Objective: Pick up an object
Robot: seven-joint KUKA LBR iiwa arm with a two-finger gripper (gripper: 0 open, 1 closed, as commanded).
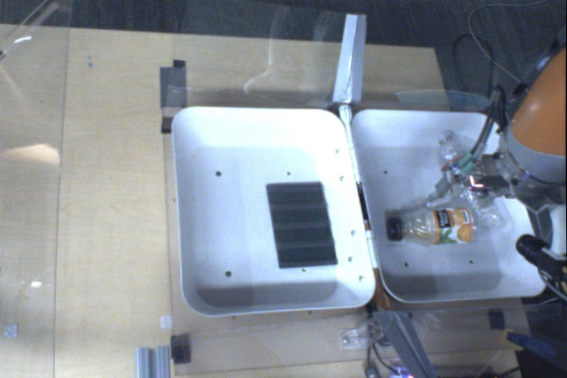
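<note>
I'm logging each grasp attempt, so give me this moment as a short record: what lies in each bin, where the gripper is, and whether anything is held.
left bin: one dark ribbed rectangular pad, lying flat near the middle
right bin: clear plastic bottle with dark cap and orange label, lying on its side, cap toward the left bin
arm: enters from the right, orange band above the wrist
gripper: low over the right bin, just above the bottle
held: cannot tell; jaws blurred

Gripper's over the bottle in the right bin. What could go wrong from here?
1. The bottle lies on its side, so it may roll away under the gripper.
2. It is clear plastic, likely slippery and easy to misjudge.
3. It lies near the right bin front wall, which may crowd the approach.
</note>
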